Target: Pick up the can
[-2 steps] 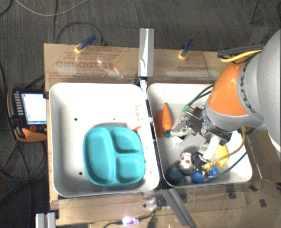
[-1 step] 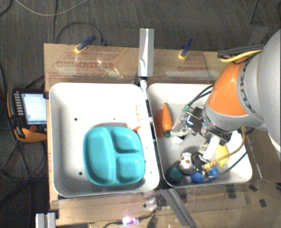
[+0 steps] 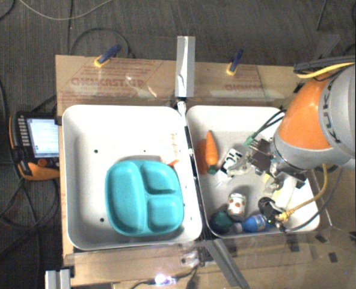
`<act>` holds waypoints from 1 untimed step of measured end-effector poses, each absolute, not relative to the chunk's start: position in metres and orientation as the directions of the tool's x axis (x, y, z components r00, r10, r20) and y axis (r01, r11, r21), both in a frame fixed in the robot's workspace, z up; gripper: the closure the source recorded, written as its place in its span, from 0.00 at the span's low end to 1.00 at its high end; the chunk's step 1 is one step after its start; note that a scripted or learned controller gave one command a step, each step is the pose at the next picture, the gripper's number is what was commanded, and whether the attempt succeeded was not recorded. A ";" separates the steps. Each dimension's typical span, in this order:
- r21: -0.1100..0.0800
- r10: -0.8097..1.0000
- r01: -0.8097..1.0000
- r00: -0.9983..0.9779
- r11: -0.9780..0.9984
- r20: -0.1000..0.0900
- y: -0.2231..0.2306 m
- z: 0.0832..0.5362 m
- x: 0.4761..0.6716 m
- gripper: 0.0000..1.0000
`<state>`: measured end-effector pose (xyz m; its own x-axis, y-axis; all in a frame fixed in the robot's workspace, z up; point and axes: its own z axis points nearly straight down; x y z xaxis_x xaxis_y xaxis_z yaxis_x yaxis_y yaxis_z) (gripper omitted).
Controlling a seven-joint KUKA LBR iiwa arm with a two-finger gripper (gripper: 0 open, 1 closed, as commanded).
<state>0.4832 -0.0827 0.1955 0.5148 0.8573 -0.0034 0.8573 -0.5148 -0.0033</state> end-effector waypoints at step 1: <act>-0.007 0.897 0.897 0.443 -0.443 -0.002 -0.109 0.105 0.482 0.00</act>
